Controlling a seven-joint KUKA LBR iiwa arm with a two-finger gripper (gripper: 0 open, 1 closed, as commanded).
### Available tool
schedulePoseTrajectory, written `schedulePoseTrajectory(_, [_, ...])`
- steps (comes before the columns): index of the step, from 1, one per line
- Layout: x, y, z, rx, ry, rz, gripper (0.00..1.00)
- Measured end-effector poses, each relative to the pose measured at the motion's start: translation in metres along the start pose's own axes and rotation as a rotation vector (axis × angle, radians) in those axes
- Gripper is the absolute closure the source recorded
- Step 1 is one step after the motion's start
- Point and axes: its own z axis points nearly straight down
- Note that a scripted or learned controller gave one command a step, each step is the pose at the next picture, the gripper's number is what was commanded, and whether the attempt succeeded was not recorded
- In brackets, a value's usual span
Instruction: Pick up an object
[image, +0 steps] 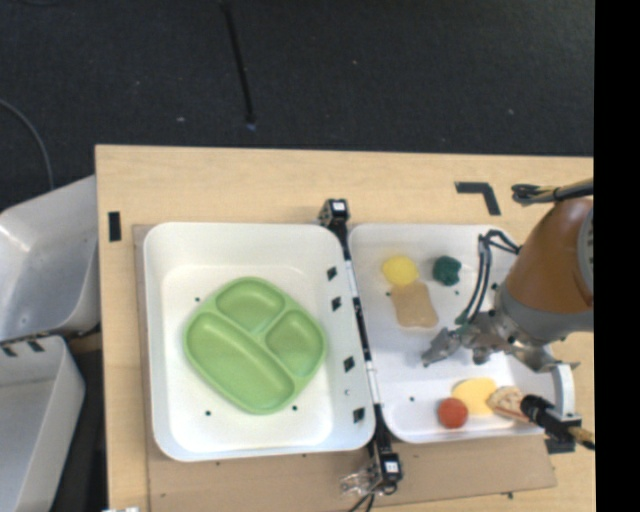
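The right bin (400, 425) holds several small items. A yellow ball (399, 269) and a dark green piece (446, 268) lie at its far side, with a tan flat slab (413, 305) just below them. Toward the near edge sit a red ball (453, 412), a yellow piece (475, 390) and a pale brown-edged piece (507, 402). My gripper (445, 347) hangs low over the middle of this bin, right of the tan slab and above the yellow piece. Nothing can be seen held in it.
In the left bin (160, 300) lies a green divided plate (255, 343). A ridge with black clips (352, 320) separates the two bins. My arm's orange band (555, 260) covers the right bin's right side. Wooden bench (250, 185) surrounds the bins.
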Motion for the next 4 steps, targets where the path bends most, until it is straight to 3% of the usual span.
schedulePoseTrajectory(1, [-0.001,0.0,0.026,-0.002,0.0,0.002,0.0])
schedulePoseTrajectory(2, [-0.002,0.001,0.014,-0.006,-0.001,0.008,1.0])
schedulePoseTrajectory(4, [-0.008,0.02,-0.103,-0.012,-0.004,-0.004,1.0])
